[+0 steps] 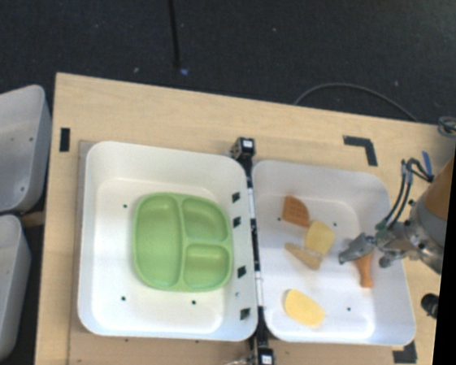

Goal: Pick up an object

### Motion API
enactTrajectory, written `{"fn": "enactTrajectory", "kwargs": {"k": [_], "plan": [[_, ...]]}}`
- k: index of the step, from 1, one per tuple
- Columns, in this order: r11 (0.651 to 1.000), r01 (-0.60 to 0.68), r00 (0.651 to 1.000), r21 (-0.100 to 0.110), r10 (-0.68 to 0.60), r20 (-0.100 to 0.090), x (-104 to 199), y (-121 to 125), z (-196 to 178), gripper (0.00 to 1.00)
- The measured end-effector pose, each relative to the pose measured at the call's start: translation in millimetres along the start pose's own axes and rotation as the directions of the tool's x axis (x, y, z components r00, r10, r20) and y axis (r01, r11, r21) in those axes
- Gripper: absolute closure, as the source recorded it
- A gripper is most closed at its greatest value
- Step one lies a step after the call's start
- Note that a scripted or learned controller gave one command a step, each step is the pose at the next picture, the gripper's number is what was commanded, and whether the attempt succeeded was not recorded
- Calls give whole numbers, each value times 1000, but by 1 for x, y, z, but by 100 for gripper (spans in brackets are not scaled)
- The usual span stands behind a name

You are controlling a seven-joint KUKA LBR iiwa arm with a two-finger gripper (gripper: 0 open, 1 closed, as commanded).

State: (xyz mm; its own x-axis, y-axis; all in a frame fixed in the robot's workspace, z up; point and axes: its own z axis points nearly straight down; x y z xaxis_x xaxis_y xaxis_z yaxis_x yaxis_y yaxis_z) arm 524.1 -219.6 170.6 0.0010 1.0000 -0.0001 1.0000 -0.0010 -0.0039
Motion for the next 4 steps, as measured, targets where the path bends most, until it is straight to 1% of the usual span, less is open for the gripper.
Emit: {"fn": "enactTrajectory", "kwargs": {"k": [1,2,3,4], "plan": [[1000,0,1000,-1,0,1,-4,-5,44,0],[1000,-3,1000,-8,3,3,-5,-4,31,100],[1000,3,1000,-12,-3,4,-6,-5,-34,100],[1000,3,1000,-6,-3,1,-6,-4,-31,100]]}}
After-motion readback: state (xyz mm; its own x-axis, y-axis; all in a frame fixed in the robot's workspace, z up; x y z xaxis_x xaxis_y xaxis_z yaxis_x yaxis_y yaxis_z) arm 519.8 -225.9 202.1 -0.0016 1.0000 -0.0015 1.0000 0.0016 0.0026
